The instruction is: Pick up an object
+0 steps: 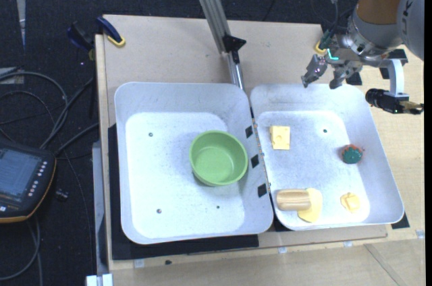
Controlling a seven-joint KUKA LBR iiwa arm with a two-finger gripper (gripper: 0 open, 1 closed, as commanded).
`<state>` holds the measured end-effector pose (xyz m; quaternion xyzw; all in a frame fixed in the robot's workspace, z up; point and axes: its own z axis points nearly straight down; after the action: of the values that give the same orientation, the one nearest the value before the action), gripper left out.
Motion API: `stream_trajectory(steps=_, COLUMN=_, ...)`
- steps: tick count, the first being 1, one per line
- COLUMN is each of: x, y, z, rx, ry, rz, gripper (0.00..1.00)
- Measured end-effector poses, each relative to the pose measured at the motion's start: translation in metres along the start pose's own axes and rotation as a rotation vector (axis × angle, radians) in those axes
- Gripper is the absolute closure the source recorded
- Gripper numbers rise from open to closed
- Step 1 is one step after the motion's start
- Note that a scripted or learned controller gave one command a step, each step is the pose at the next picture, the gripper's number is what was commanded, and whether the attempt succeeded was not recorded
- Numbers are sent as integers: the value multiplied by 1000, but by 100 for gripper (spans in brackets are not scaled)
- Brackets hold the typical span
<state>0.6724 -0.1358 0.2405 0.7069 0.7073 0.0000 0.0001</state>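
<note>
My gripper (322,76) hangs above the far edge of the right bin (378,143), its two fingers spread open with nothing between them. Below it in that bin lie a yellow square piece (280,137), a small green and red object (352,154), a tan roll (293,199) resting on a yellow slice (311,210), and a small yellow shape (349,201). A green bowl (218,157) sits upright in the left bin (145,143). The gripper is well above and behind all these objects.
A slanted metal pole (214,8) runs from the top down to the seam between the bins. A blue and yellow clamp (108,32) sits at the bench's far left corner. A handheld pendant (20,180) lies left of the bench.
</note>
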Motion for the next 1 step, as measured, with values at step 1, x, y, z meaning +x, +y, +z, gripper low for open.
stream_trajectory(steps=1, x=0, y=0, z=0, rx=0, ry=0, rz=0, gripper=0)
